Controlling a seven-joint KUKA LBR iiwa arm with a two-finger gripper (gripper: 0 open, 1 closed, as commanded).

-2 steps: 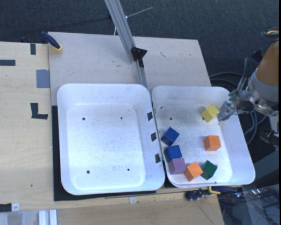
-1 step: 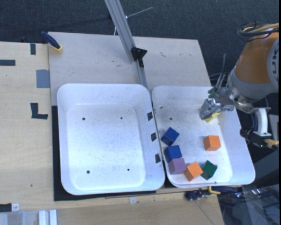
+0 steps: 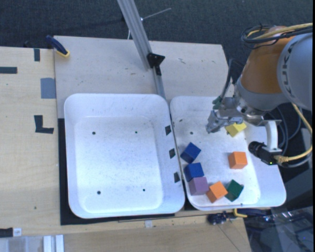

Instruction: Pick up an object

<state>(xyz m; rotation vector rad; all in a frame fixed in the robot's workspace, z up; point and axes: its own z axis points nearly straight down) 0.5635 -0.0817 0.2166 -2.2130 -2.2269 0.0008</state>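
Right bin (image 3: 270, 193): 2 blue, 2 orange cubes; tool (image 3: 219, 121) (grip state unclear).

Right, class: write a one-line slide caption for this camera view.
Grey-and-orange arm's gripper hovers beside a yellow block in the right white bin, above scattered blue, purple, orange and green blocks.

The arm (image 3: 275, 62) is running off the frame's right side, so its upper links are getting cut away. Its wrist is covering the back corner of the right bin (image 3: 199, 106). Under that wrist, the gripper (image 3: 216, 124) is showing as a grey blur, and its fingers are too indistinct to make out. Just beside the gripper, the yellow block (image 3: 235, 129) is peeking out, its top edge hiding beneath the wrist.
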